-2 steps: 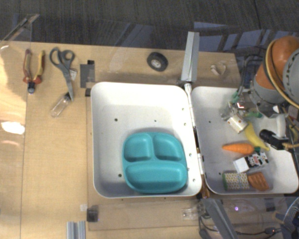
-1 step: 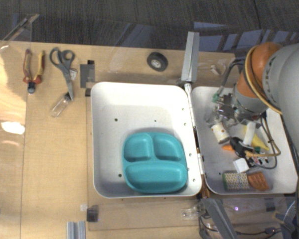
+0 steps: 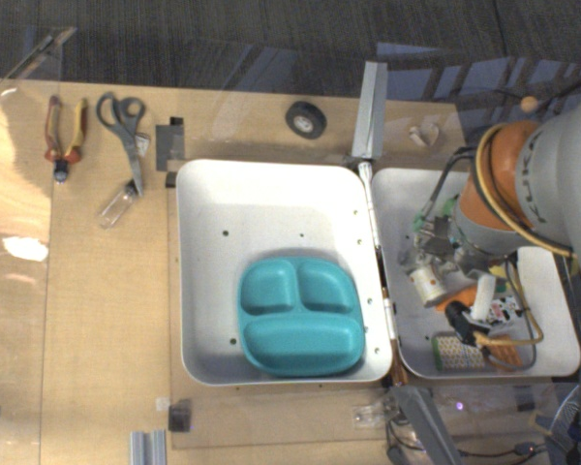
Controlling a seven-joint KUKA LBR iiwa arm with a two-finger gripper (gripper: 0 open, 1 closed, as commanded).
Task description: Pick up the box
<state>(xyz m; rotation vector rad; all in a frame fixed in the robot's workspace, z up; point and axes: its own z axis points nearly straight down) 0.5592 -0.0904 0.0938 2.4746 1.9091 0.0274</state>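
Observation:
My gripper (image 3: 429,257) is low in the right bin (image 3: 552,356), at its left side, under the grey arm with the orange band (image 3: 499,177). Just below the gripper lies a small white cylinder (image 3: 424,284). A small white upright box (image 3: 484,299) stands to the lower right of the gripper, apart from it, beside a printed card (image 3: 504,309). An orange piece (image 3: 462,319) and a grey scrubber-like block (image 3: 457,353) lie near the bin's front edge. The arm hides the back of this bin.
The left bin (image 3: 223,221) holds a teal three-compartment tray (image 3: 300,315) at its front right. Pliers (image 3: 63,134), scissors (image 3: 126,129) and a tape roll (image 3: 306,119) lie on the bench behind the bins. A metal post (image 3: 371,109) stands between the bins.

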